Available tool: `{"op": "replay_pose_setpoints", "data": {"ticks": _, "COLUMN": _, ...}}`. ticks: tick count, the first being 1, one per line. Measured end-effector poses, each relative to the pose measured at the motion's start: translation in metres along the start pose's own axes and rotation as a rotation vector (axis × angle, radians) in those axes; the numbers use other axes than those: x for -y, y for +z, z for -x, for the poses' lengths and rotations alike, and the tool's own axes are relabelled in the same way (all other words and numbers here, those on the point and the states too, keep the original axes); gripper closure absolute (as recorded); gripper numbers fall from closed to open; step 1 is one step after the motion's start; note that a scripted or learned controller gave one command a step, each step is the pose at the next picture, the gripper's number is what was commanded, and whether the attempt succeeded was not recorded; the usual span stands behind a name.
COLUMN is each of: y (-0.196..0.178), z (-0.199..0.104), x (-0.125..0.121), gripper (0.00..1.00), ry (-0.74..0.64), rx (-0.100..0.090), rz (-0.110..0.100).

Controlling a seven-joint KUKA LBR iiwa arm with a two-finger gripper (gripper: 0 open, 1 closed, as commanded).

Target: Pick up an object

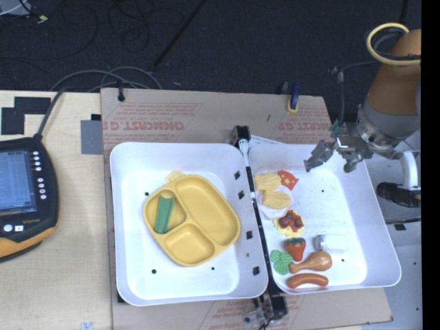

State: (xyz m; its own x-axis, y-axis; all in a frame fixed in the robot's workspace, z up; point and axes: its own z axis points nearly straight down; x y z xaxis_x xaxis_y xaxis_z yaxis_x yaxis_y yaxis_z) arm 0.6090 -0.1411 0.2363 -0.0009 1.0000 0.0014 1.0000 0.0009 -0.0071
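Note:
My gripper (334, 158) hovers over the far part of the right bin (357, 212), its two dark fingers spread open with nothing between them. Toy food lies along that bin's left side: yellow crinkle chips (268, 181), a red piece (287, 179), another yellow slice (277, 199) and a red-and-yellow pizza piece (289, 221). Nearer the front are a red strawberry (295, 247), a green leafy piece (280, 260), a brown drumstick (314, 260) and a sausage (308, 280). The gripper is above and to the right of the chips, apart from all items.
The left bin (130, 184) holds a yellow divided plate (203, 218) with a green stick (164, 212) in one compartment. A small grey object (320, 240) lies in the right bin. A teach pendant (24, 194) sits on the bench at left.

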Motion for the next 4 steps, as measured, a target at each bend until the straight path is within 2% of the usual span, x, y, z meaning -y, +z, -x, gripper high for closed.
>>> {"op": "replay_pose_setpoints", "data": {"ticks": 1, "y": -0.021, "z": -0.102, "x": 0.044, "gripper": 0.00, "ry": -0.008, "rx": -0.004, "rz": -0.001}}
{"op": "replay_pose_setpoints", "data": {"ticks": 2, "y": -0.139, "z": -0.146, "x": 0.092, "gripper": 0.00, "ry": -0.004, "rx": 0.000, "rz": 0.011}}
{"op": "replay_pose_setpoints", "data": {"ticks": 3, "y": -0.116, "z": -0.203, "x": 0.135, "gripper": 0.00, "ry": -0.005, "rx": 0.002, "rz": -0.004}}
{"op": "replay_pose_setpoints", "data": {"ticks": 4, "y": -0.048, "z": -0.241, "x": 0.134, "gripper": 0.00, "ry": -0.002, "rx": 0.004, "rz": -0.009}}
